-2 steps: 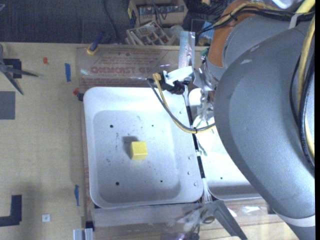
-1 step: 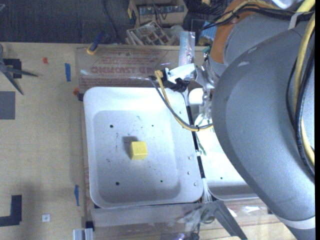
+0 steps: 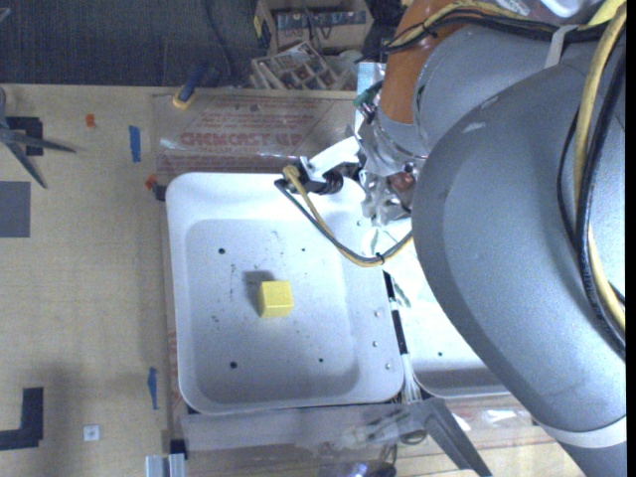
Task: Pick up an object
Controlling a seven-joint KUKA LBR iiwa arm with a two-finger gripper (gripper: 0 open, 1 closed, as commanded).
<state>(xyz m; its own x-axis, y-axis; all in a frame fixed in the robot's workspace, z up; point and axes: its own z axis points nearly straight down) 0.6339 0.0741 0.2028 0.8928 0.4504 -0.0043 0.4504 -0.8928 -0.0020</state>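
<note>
A small yellow block (image 3: 275, 298) lies on the floor of the left white bin (image 3: 191, 195), a little left of its middle. My gripper (image 3: 381, 210) hangs over the inner edge between the two bins, up and to the right of the block and well apart from it. The bulky grey arm (image 3: 517, 227) with its orange band (image 3: 422, 23) hides much of the gripper.
A yellow and black cable (image 3: 328, 229) loops from the wrist over the left bin's upper right part. The arm covers most of the right bin (image 3: 449, 371). A tan bench top (image 3: 79, 266) lies to the left, with cluttered boxes (image 3: 298, 38) at the back.
</note>
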